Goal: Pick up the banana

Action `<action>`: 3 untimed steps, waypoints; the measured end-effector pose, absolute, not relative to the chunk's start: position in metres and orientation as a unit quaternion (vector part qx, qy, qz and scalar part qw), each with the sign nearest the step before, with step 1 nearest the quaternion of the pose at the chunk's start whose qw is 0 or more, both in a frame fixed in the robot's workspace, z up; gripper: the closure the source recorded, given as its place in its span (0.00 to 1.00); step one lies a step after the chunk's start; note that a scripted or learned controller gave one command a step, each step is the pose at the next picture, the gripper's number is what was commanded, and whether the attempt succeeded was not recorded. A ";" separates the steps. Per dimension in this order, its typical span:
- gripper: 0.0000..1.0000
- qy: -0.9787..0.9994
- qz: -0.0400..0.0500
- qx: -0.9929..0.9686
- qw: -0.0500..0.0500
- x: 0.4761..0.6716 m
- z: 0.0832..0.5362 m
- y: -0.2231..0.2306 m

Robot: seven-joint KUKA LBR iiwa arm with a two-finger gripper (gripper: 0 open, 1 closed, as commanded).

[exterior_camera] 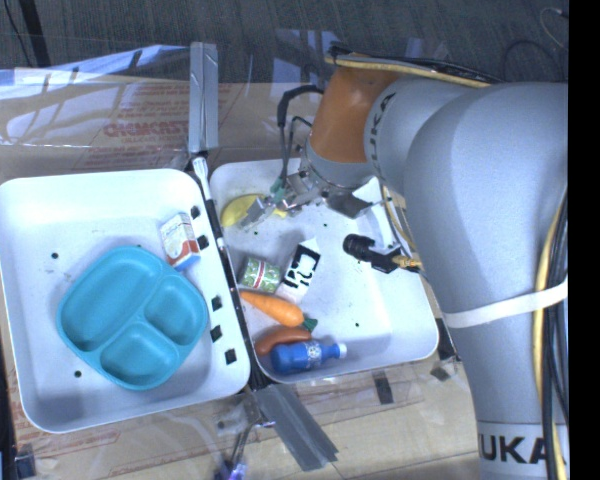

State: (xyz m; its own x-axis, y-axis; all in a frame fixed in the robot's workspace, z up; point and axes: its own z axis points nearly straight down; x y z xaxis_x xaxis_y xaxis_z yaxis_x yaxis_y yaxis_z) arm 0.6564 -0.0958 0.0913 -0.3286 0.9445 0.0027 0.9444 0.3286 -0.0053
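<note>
While the gripper (270, 203) sits at the banana (238, 209), upper middle of frame, finger opening cannot be determined.
Right bin (400, 333): banana, can (259, 273), carrot (272, 308), blue bottle (305, 355). Left bin (40, 208): blue divided tray (130, 315).

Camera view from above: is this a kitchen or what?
Probably a robot test lab, not a kitchen: a big grey robot arm reaches over two shallow white plastic bins of toy food, like the small orange carrot.
</note>
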 end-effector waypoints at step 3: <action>0.00 -0.920 0.000 -0.393 -0.002 0.656 0.105 -0.103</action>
